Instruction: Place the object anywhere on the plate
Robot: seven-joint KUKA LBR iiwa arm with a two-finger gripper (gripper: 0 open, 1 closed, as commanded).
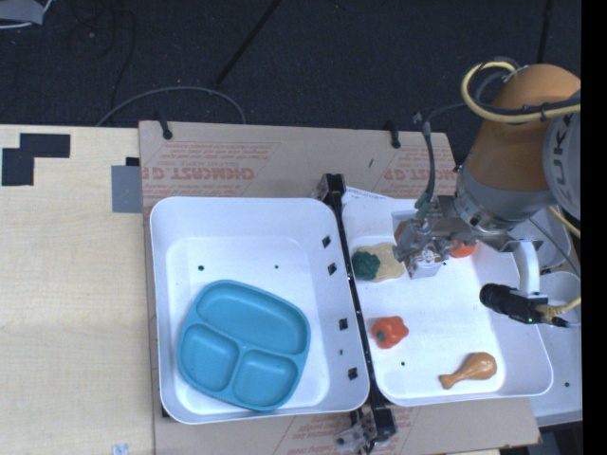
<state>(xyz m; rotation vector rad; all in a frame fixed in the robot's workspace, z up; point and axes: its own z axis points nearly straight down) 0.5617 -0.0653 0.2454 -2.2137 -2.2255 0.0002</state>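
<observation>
the plate (245,345) sits bare in the left bin (180,230), so nothing has been placed yet and, by my reading, the whole carry is still to do. the gripper (423,251) hangs low over the upper part of the right bin (526,387), just beside a green and cream piece (372,263) at the bin's left wall; whether it is apart or together i cannot tell from this angle, and nothing can be seen clamped in it. which item is meant as the object is not certain, but that green and cream piece is the nearest candidate. what is left, as i judge it: get a hold, lift over the divider (346,282) between the bins, and set down on the plate. the plate is smooth blue plastic, a rounded shape with three shallow compartments, lying at a slant in its bin. the green and cream piece looks soft-edged and lumpy, perhaps toy food. a small red pepper (389,331) with a green top lies near the middle of the right bin, glossy and rounded. a tan drumstick (469,370) lies toward the lower right, bulbous at one end and narrow at the other. both bins are shallow matte white trays with rounded corners.
</observation>
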